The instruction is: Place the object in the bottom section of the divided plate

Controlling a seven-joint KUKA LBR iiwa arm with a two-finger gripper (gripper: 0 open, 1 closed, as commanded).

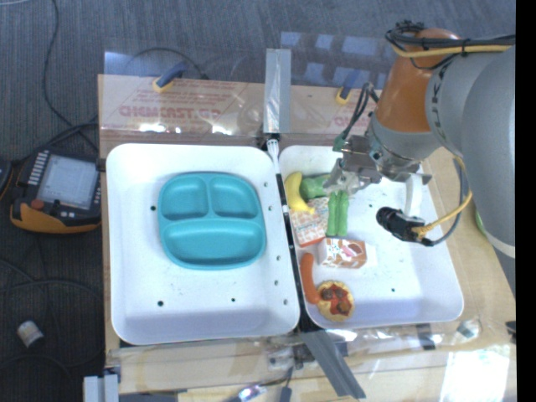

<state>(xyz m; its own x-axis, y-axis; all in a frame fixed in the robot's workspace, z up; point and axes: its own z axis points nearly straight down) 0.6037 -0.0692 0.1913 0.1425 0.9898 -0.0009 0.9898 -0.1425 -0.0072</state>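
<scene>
Where bins (126, 308) adjoin, left one's blue plate (211, 221)

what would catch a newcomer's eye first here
The teal plate sits alone in the left bin. The grey and orange arm reaches into the right bin, its gripper low over toy food: a banana and a green piece.

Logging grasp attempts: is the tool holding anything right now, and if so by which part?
Cannot be told. The tool hangs over the green toy vegetable in the right bin, but no object shows clearly between its tips.
</scene>
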